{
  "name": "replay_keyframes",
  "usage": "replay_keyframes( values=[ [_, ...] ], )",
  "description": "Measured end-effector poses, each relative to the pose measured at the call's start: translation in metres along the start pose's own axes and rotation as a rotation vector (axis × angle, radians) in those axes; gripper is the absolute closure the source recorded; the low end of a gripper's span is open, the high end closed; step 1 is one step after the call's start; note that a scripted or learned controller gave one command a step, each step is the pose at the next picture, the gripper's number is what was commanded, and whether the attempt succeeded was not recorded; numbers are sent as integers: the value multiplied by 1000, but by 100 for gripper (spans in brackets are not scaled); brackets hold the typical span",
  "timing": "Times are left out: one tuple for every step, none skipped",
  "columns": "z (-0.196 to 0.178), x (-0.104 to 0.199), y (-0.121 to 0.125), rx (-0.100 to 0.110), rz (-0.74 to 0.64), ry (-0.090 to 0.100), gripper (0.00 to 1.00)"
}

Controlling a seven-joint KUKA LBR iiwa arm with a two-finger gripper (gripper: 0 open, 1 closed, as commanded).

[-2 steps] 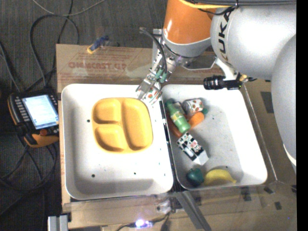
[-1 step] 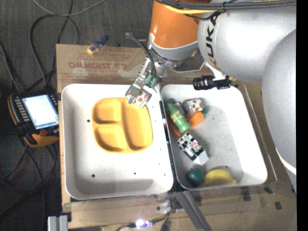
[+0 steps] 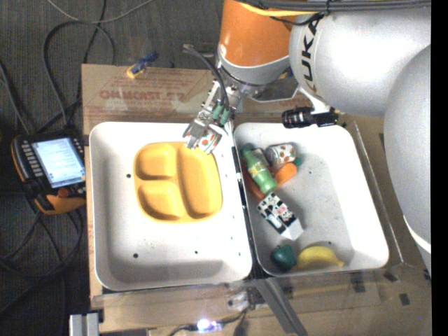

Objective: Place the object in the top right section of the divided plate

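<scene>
A yellow divided plate lies in the left white bin. My gripper hangs just over the plate's top right corner, close to the wall between the two bins. A small white object with red marks sits between the fingertips, and the fingers look shut on it. It hovers at the far rim of the plate's right-hand section. The arm's orange band rises behind it and hides the bench at the back.
The right bin holds a green bottle, an orange carrot, a small can, a black-and-white box, a dark green item and a banana. A teach pendant lies left of the bins.
</scene>
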State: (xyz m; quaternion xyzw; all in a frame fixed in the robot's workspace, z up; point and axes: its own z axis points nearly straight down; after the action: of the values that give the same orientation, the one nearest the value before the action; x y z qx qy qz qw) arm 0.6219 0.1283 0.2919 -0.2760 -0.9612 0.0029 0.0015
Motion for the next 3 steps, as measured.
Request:
replay_keyframes(
  values=[
    [-6, -1, 1, 2, 0, 1, 100],
    [26, 11, 38, -3, -172, -1, 100],
    [19, 11, 39, -3, -171, 1, 100]
  ],
)
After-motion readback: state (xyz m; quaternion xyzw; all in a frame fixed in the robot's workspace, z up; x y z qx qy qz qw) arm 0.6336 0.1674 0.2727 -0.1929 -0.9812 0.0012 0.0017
